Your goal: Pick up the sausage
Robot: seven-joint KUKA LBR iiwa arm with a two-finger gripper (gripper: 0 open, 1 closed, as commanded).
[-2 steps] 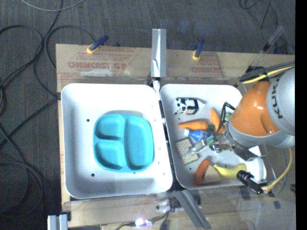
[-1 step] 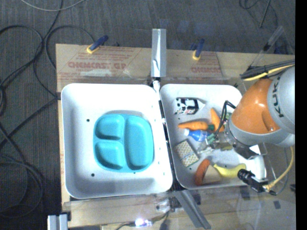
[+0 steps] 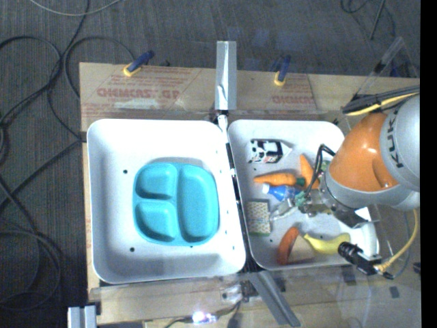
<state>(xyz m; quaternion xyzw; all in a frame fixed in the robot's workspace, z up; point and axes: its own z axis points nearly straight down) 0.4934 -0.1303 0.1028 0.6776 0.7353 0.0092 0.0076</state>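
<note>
You see gripper (image 3: 298,201) in right bin (image 3: 239,183), grip state unclear. Long reddish sausage (image 3: 287,244) lower right, beside curved yellow banana (image 3: 326,243). Smooth blue tray (image 3: 177,201) left.

The sausage (image 3: 287,244) is a short, reddish-orange, slightly curved cylinder with rounded ends. It lies flat on the floor of the right-hand white bin (image 3: 240,183), in the near part of that bin, close to the front wall. Its long axis runs at a slant: the lower end points toward the bin's front edge, the upper end toward the bin's middle. A yellow banana (image 3: 326,243) lies just beside it on the right.
</note>
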